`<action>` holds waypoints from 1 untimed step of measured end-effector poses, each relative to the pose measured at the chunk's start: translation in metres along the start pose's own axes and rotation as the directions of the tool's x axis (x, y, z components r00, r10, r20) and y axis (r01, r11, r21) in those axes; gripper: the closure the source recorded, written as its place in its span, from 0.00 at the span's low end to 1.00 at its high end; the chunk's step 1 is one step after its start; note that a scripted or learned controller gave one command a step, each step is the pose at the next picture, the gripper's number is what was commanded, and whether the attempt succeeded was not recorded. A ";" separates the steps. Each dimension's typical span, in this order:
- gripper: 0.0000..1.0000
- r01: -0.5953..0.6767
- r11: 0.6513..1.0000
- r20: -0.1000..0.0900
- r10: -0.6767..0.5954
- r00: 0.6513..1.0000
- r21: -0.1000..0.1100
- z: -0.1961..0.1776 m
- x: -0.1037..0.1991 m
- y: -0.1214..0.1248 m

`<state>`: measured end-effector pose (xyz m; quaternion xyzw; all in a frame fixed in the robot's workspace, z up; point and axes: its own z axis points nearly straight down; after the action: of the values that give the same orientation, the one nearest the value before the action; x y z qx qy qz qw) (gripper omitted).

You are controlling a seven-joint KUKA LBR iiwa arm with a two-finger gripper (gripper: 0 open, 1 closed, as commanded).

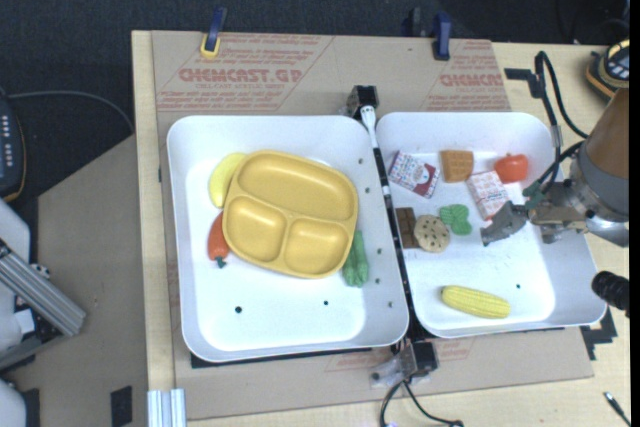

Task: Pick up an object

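Observation:
My gripper hangs low over the right side of the right bin, just below a red-and-white packet and right of a green toy vegetable. Nothing shows held in it. Also in that bin lie a cookie, a brown chocolate bar, a second packet, an orange cracker, a red tomato and a corn cob near the front.
The left bin holds a yellow divided plate, with a banana and a red pepper tucked at its left and a green leaf at its right. Clamps and cables ring the bins.

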<state>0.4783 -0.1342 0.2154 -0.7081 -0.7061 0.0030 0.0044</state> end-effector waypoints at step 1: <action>0.00 0.003 1.000 0.002 -0.003 1.000 -0.011 -0.005 0.000 0.002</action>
<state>0.4809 -0.1341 0.2200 -0.7072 -0.7070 -0.0001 -0.0002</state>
